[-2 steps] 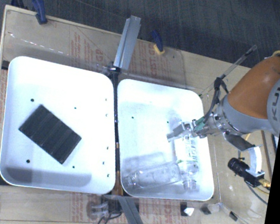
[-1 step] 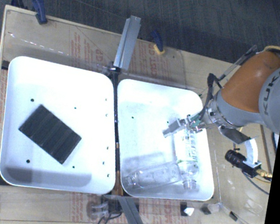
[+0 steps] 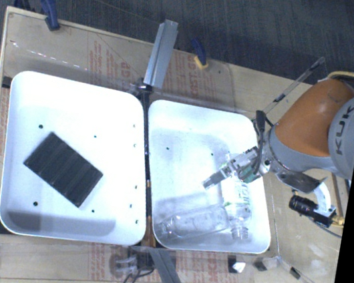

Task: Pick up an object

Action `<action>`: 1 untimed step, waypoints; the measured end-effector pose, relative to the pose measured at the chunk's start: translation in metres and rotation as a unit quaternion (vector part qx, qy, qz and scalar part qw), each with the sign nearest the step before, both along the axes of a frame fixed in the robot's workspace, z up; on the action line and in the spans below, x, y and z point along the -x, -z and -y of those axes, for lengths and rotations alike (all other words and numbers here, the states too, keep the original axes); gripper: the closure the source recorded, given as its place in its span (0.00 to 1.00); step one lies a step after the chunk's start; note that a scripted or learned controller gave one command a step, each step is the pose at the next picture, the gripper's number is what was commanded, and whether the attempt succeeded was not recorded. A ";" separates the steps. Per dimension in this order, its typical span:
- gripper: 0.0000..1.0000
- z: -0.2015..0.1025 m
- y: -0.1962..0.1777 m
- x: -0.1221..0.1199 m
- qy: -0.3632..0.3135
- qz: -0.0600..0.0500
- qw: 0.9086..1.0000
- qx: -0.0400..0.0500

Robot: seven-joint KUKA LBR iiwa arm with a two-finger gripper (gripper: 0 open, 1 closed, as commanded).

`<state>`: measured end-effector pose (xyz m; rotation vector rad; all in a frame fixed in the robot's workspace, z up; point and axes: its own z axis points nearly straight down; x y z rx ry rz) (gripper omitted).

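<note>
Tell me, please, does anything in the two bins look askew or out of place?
Nothing looks damaged or spilled. The clear plastic bottles lie on their sides in the right bin, and the dark flat pad sits skewed in the left bin.

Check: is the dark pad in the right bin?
No, the dark pad lies flat in the left bin.

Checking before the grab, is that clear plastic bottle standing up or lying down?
Lying down: the clear bottle rests on its side along the right bin floor.

pad (image 3: 63,168) in left bin (image 3: 24,87); bottles (image 3: 207,219) in right bin (image 3: 182,114), near front-right corner.
</note>
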<state>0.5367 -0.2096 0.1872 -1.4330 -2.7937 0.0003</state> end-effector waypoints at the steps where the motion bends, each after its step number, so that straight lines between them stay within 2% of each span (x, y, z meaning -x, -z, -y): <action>1: 0.00 0.001 -0.004 -0.010 0.021 0.002 1.000 0.001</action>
